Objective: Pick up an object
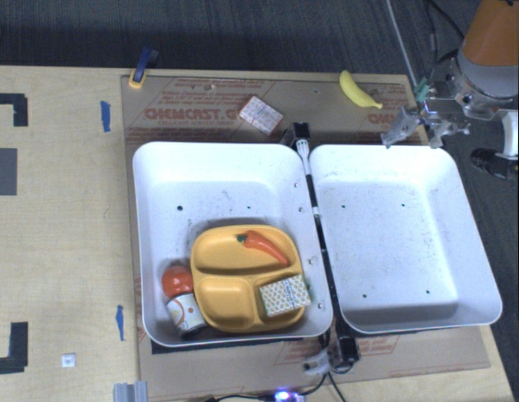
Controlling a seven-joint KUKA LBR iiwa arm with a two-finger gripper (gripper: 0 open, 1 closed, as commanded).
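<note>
Objects to pick from sit together in the left-hand bin (pixel 151 191), at its near end, and we go through the scene from the biggest piece down. We see the wooden bench (pixel 59 224) bearing a printed cardboard sheet (pixel 201 99), and on that sheet the left-hand bin and the right-hand bin (pixel 393 241) lie side by side, rims touching. The arm (pixel 494 40) comes in at the far right corner, and its gripper (pixel 423 122) hangs just beyond the far rim of the right-hand bin, with nothing in its grasp; we cannot tell whether it is spread or pressed together. In the left-hand bin a yellow divided tray (pixel 230 296) lies flat. A can with an orange lid (pixel 181 296) leans against its left side. An orange carrot (pixel 264 244) rests in the tray's far compartment, and a green patterned packet (pixel 284 296) in its near right one. On the cardboard beyond the bins lie a banana (pixel 358 90) and a small patterned card (pixel 259 114), well apart.
</note>
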